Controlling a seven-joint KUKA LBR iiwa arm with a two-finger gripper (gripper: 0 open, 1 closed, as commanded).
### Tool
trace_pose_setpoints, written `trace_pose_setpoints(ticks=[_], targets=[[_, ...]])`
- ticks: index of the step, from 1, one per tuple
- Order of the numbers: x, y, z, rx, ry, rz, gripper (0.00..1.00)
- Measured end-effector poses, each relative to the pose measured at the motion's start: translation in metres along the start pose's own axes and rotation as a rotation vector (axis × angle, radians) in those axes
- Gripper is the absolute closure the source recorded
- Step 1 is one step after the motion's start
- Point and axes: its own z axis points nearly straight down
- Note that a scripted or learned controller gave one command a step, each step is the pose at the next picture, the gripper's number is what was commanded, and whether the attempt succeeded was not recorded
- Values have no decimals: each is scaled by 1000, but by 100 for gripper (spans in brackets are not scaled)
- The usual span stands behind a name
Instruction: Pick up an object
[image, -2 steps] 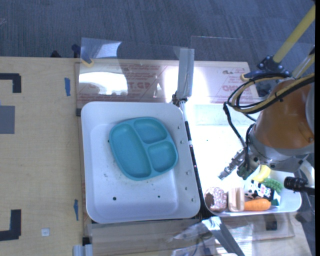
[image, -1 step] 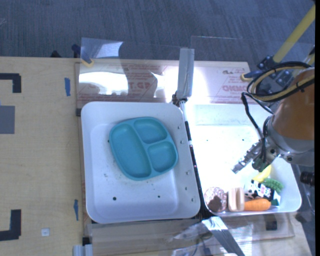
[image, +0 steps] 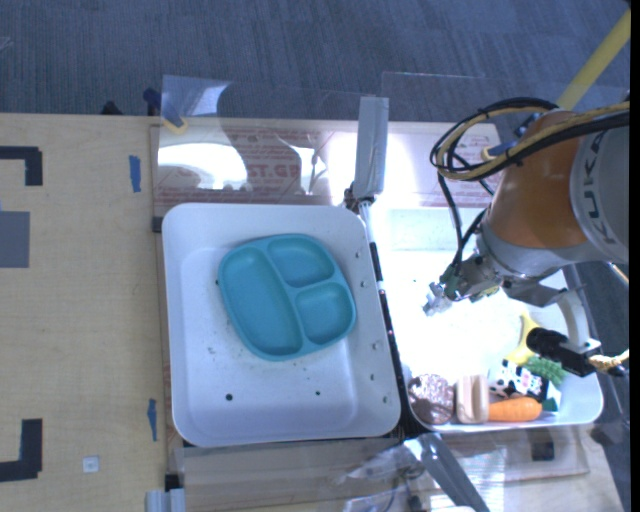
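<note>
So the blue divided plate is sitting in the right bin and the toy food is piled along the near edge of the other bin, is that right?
Not quite. The camera view shows the blue divided plate in the left bin, not the right one. The toy food is indeed piled along the near edge of the other bin, the right one, below the gripper.
</note>
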Motion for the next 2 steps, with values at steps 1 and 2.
trace_pose_setpoints(ticks=[1,2], targets=[[5,24,-62,-6,-5,-639,100],[-22,104,7,0,-1,-373,100]])
